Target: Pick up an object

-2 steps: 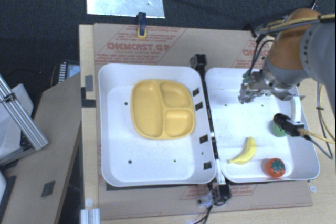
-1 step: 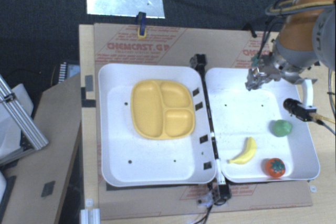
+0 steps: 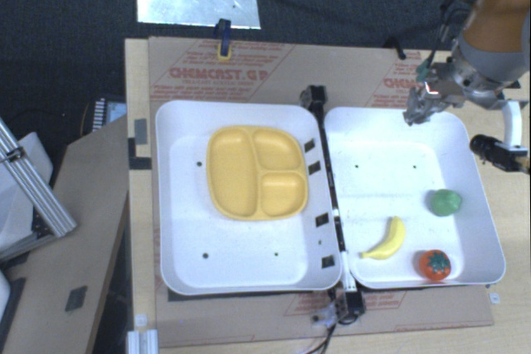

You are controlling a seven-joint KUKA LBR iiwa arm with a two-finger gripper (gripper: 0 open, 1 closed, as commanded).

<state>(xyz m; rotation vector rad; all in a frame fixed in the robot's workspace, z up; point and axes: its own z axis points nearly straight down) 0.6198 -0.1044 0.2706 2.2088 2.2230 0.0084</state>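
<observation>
Hovering over the right bin's (image 3: 465,137) far edge, your gripper (image 3: 417,109) hangs from a bent arm (image 3: 498,12); its grip state is unreadable. Banana (image 3: 387,239), green ball (image 3: 445,202) and tomato (image 3: 434,264) lie well nearer you.

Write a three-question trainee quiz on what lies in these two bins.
1. True or false: the yellow divided plate lies in the left bin.
2. Which thing in the right bin lies nearest the divider between the bins?
A. the banana
B. the green ball
C. the orange tomato-like toy
3. Fill in: the gripper hangs over the right bin's ____ edge.

Key: 1 true; 2 A; 3 far.
</observation>
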